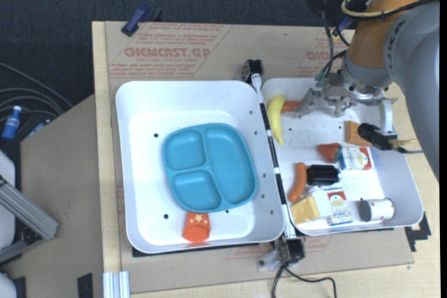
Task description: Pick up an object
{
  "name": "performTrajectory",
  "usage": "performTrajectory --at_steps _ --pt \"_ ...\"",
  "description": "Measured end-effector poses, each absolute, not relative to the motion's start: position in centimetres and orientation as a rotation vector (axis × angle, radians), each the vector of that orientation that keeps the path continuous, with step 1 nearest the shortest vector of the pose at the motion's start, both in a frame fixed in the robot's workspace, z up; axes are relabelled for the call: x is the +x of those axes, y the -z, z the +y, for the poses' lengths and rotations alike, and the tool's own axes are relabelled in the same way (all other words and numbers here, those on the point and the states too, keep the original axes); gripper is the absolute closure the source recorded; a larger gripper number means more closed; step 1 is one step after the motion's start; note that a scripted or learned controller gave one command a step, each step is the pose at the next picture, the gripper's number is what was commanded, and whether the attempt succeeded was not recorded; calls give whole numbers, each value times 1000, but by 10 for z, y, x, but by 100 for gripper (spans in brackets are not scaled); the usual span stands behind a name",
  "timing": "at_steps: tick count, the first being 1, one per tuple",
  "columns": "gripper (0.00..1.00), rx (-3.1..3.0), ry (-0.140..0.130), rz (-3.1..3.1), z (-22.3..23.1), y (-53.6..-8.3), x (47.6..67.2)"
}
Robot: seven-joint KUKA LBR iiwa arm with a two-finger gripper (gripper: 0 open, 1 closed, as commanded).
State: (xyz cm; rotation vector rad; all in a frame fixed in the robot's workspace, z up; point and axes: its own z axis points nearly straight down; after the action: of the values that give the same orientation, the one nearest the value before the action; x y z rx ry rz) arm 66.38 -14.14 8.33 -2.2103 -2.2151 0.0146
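Observation:
My gripper (325,102) is low over the back of the right bin (399,178), just right of a yellow banana (276,118) and a small orange piece (290,107). The orange-banded wrist (370,45) rises behind it. In front of the gripper lie a red-orange item (328,150), a small black block (323,174), an orange sausage (299,180), a yellow cheese wedge (304,210), a white box (337,208) and a white bottle (376,208). I see nothing held in the gripper.
The left bin (140,115) holds a blue divided plate (209,167) and an orange cup (197,227) at its front. A brown item (355,132) and a small carton (356,159) sit by the arm. A black divider (269,143) runs between the bins.

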Motion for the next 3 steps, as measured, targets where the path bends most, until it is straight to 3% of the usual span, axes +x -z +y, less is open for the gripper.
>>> performTrajectory --at_steps 1,2,3 --pt "0 -2221 -2 -2219 -163 -85 603" --pt "0 -2214 -12 -2217 -135 -84 663" --pt "0 -2221 -2 -2219 -130 -84 602"
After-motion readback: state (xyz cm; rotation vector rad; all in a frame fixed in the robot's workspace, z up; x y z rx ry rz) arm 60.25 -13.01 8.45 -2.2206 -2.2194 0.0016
